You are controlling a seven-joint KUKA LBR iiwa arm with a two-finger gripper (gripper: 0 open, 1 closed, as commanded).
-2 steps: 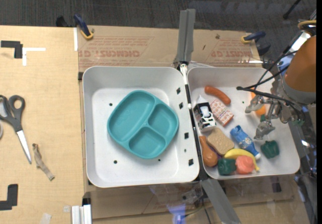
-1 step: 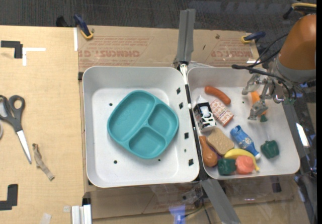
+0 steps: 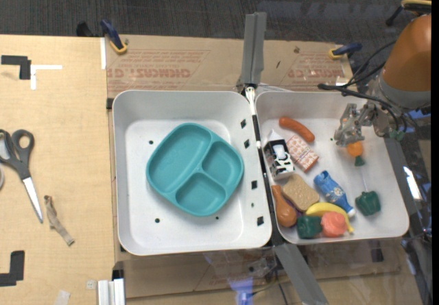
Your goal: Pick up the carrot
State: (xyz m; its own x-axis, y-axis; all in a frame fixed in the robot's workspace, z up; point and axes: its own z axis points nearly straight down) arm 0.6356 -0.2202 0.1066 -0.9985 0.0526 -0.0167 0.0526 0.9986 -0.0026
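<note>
One small orange carrot [image 3: 354, 149] with a green tip lies in the upper right part of the right bin [image 3: 393, 166], apart from the other toy foods. The gripper [image 3: 348, 131] sits directly above and to the left of it in the frame, touching or nearly touching its upper end. Whether the claw is wide, narrow or closed on the carrot cannot be determined. The grey arm [image 3: 410, 57], with its orange band, enters from the upper right and angles down and left into the bin.
</note>
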